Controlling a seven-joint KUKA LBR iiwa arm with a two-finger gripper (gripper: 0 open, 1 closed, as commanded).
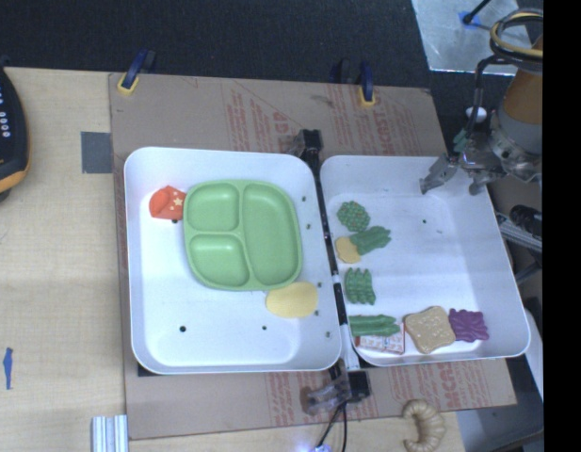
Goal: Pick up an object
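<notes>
My gripper point(457, 175) hangs open over the far right corner of the right bin point(478, 252), with nothing between its fingers. Toy food lies along that bin's left and near sides: a green broccoli piece point(353, 217), a leafy green piece point(373, 239), a small yellow piece point(346, 250), a green pea pod point(359, 285), a green bean piece point(374, 325), a slice of bread point(429, 329) and purple grapes point(468, 325). All of them lie well to the left of and nearer than the gripper.
The left bin point(158, 328) holds a green divided plate point(243, 234), a red piece point(167, 202) at its far left and a yellow piece point(292, 299) by its near right. A tan shrimp-like toy point(425, 424) lies on the cardboard outside the bins.
</notes>
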